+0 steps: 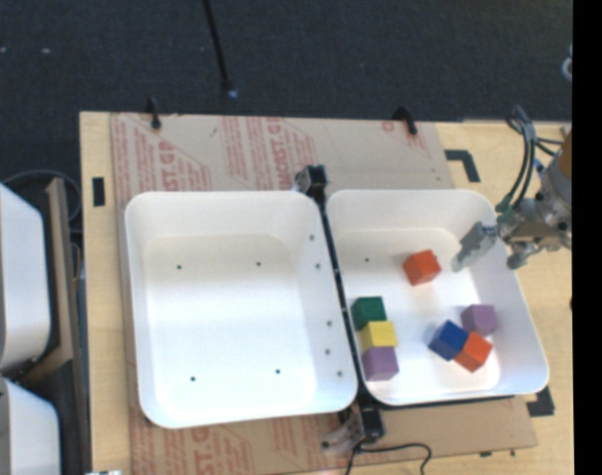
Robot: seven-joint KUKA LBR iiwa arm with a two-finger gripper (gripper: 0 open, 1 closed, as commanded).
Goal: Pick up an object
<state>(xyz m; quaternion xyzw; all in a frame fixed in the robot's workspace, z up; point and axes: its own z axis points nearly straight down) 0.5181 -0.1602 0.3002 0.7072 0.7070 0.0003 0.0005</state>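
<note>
Two shallow white bins sit side by side on the bench: a left bin (232, 310) in the centre of the frame and a right bin (435, 216) toward the right. Seven small blocks lie in the right bin. Two are orange, one (421, 266) alone near the bin's middle and one (472, 350) at lower right. Two are purple, one (380, 362) at the bottom of a short column and one (479, 319) at right. Single blocks complete the count: one green (368, 312), one yellow (378, 334), one blue (447, 339).
</note>
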